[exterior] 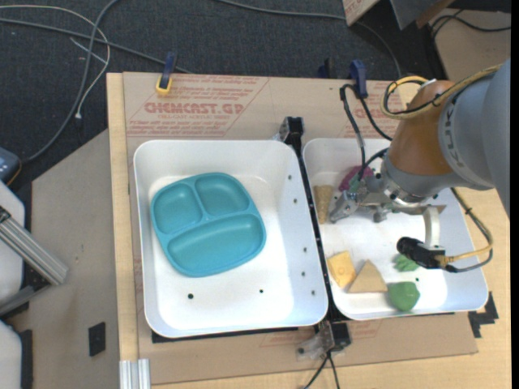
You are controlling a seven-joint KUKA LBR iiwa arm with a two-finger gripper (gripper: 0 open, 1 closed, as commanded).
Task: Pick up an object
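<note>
A: How far along is the pick?

B: Not far, by my reading. The arm [454, 136] reaches in from the right and the gripper [357, 203] is down low in the right bin [462, 298], near its upper left part. I see nothing lifted clear of the bin, so I judge the grasp itself is not yet done.

A: Is the gripper spread or pinching something?

B: I cannot tell. The wrist and its cables cover that spot, and a bit of pink or purple thing [354, 177] peeks out just beside it, but whether it is gripped is hidden.

A: What is in that bin?

B: Along the near side, a yellow wedge [341, 267] touching a tan wedge [369, 279], then a green ball [404, 296] just beside them. A darker green piece [406, 261] lies above the ball, under a black part of the arm. A pale tan piece [323, 203] sits against the left wall.

A: And the left bin [162, 298]?

B: A teal divided plate [209, 223], lying flat, with nothing on it.

A: So what is left?

B: Closing on one object and raising it, all of it as far as I can judge.
</note>
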